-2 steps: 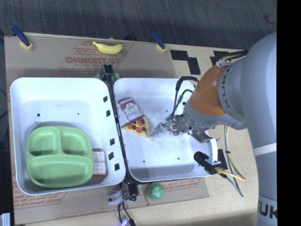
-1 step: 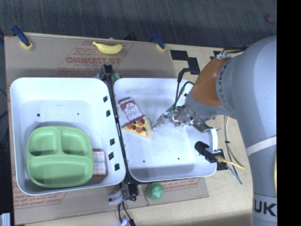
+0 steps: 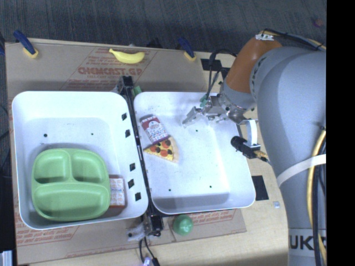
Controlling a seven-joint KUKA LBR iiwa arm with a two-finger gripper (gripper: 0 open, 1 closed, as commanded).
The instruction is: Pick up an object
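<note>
In the right bin (image 3: 222, 187), a red and white packet (image 3: 153, 128) lies near the left wall. A toy pizza slice (image 3: 162, 149) lies just below it. My gripper (image 3: 192, 117) hangs over the upper middle of this bin, to the right of the packet and apart from it. I see nothing held in it. The grey arm with its orange band (image 3: 247, 65) comes in from the right.
The left bin (image 3: 33, 110) holds a green divided plate (image 3: 70, 183) with a small reddish box (image 3: 116, 190) against its right side. A toy banana (image 3: 127, 55) lies on the cardboard behind the bins. A green ball (image 3: 182, 224) sits in front of the right bin.
</note>
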